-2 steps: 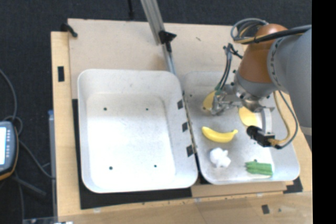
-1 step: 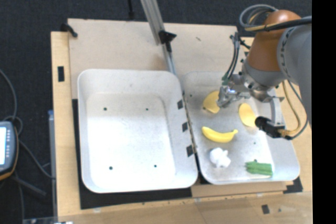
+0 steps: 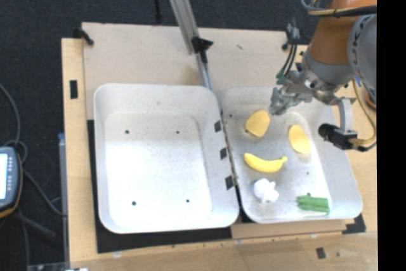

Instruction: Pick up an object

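The right bin [image 3: 336,184] holds a yellow rounded piece [image 3: 257,124], a yellow oval piece [image 3: 299,139], a yellow banana [image 3: 264,163], a small white object [image 3: 266,190] and a green object [image 3: 313,203]. My gripper [image 3: 279,105] hangs over the bin's far part, just up and right of the rounded yellow piece and apart from it. Nothing shows between its fingers, and their spread is too small to make out.
The left bin [image 3: 162,158] lies beside the right one. A slanted aluminium post [image 3: 181,3] rises from the bench behind the bins. A black fitting with cable [image 3: 339,134] juts from the arm over the right bin's right edge.
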